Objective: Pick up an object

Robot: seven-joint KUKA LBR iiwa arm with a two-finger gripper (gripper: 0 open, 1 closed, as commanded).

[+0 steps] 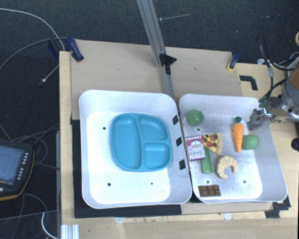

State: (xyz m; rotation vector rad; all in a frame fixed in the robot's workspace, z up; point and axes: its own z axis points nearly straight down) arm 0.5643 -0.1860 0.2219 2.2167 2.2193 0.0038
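Observation:
The right bin (270, 179) holds several toy foods. An orange carrot (237, 136) lies upright next to a green ball (250, 141). A second green ball (194, 117) sits at the bin's back left. A pizza slice (213, 142), a pink box (195, 147), a green stick (206, 165), a croissant (226, 165) and a chocolate bar (209, 190) lie toward the front. My gripper (255, 119) hangs over the bin's back right, just up and right of the carrot, with nothing seen in it.
The left bin (93, 183) carries a blue divided plate (141, 142). A metal post (155, 33) slants down to the gap between the bins. Cables and a pendant (8, 168) lie off the bench at left.

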